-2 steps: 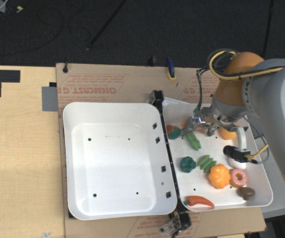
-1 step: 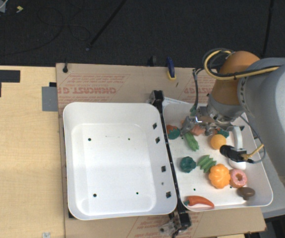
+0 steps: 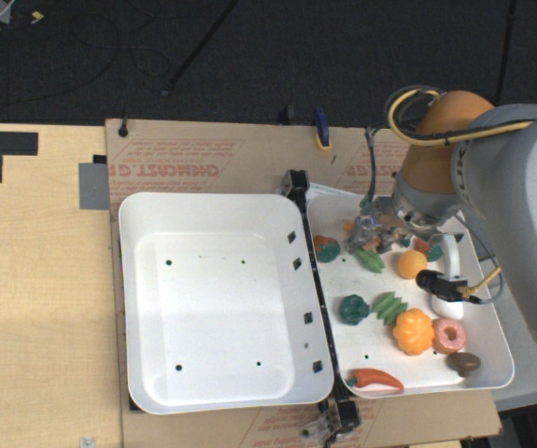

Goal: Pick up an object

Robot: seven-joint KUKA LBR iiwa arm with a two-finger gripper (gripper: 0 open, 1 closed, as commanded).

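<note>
My gripper (image 3: 371,234) hangs low over the far part of the right bin (image 3: 492,373), under the grey arm with its orange band. A long green vegetable (image 3: 372,261) lies right below it, touching or nearly touching the tip. A red-orange piece (image 3: 326,246) sits to its left by the divider. An orange ball (image 3: 410,265) lies to the right of the gripper. Small red and teal pieces (image 3: 429,247) are partly hidden behind the wrist.
Further forward in the right bin lie a dark green lump (image 3: 353,308), a light green pepper (image 3: 388,304), an orange pumpkin (image 3: 414,331), a pink donut (image 3: 450,336), a brown piece (image 3: 465,364) and a red chili (image 3: 376,379). The left bin (image 3: 147,250) stands alongside.
</note>
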